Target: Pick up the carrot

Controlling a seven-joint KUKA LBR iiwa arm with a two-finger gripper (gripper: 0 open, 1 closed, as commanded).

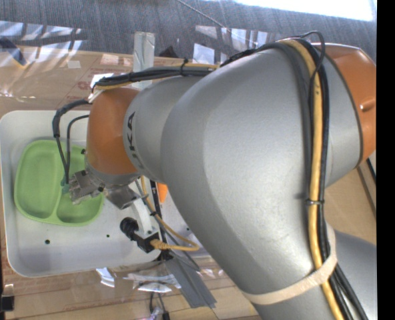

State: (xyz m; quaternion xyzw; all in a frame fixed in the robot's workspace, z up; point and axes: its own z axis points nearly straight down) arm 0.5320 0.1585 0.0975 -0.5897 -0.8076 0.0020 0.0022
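The grey arm with its orange band (111, 135) reaches far over the left white bin (11, 245) and covers most of the view. Its gripper (83, 189) hangs low over the right edge of a green two-part dish (41, 179) in that bin. A small orange sliver (161, 192), possibly the carrot, shows just under the arm, to the right of the gripper and apart from it. Most of that piece is hidden by the arm and cables. The gripper's tip is hidden among its own housing.
Black and yellow cables (154, 235) hang from the wrist over the bin's near right corner. The arm's bulk hides the right bin. Tape and plastic scraps (151, 282) lie on the wooden bench in front of the bin.
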